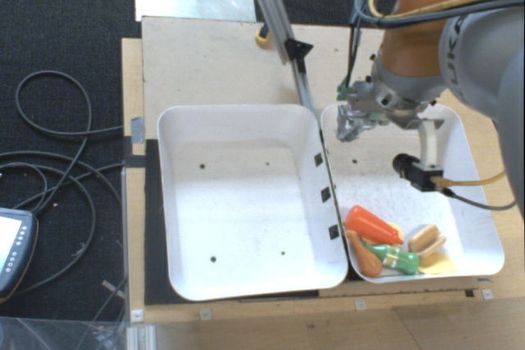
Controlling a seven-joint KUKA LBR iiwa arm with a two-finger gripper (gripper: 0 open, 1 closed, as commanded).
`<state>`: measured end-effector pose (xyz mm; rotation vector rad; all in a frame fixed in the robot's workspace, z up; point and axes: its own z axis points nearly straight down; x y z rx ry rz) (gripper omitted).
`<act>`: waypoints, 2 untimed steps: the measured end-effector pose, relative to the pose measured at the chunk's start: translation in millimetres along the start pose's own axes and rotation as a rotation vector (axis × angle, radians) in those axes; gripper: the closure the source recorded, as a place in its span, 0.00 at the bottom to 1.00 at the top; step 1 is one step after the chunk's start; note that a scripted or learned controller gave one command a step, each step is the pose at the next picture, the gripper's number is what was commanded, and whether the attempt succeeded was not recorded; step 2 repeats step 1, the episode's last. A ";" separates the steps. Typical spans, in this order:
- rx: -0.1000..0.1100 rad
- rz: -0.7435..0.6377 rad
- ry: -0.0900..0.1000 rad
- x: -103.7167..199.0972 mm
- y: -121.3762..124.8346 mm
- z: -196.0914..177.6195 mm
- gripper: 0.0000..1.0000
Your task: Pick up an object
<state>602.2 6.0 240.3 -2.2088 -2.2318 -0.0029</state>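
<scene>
**Operator:** Four small things are what I count, bunched in the near corner of the right shallow white plastic bin [476, 176]: an orange carrot-shaped toy [372, 224] lying slantwise, a tan-orange sausage-shaped piece [365, 255] beside the divider, a green bottle-shaped toy with a pale neck [394, 258] lying on its side, and a tan bread-roll-shaped toy [426, 239] resting on something flat and yellowish.

**Colleague:** Where is your arm?

**Operator:** I see the grey arm with its orange band [426, 4] reaching in from the right. Its metal two-finger gripper [351, 127] hangs above the far left part of that same bin, well apart from the toys.

**Colleague:** Open or closed?

**Operator:** I cannot tell from this angle; the tip is a blur of metal. I see nothing held there.

**Colleague:** And the other bin?

**Operator:** The left shallow white bin [176, 201] sits just beside the right one, rims touching.
</scene>
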 end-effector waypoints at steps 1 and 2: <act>-0.003 -0.001 0.000 56.5 21.3 4.0 1.00; -0.003 -0.001 0.000 56.5 21.3 4.0 1.00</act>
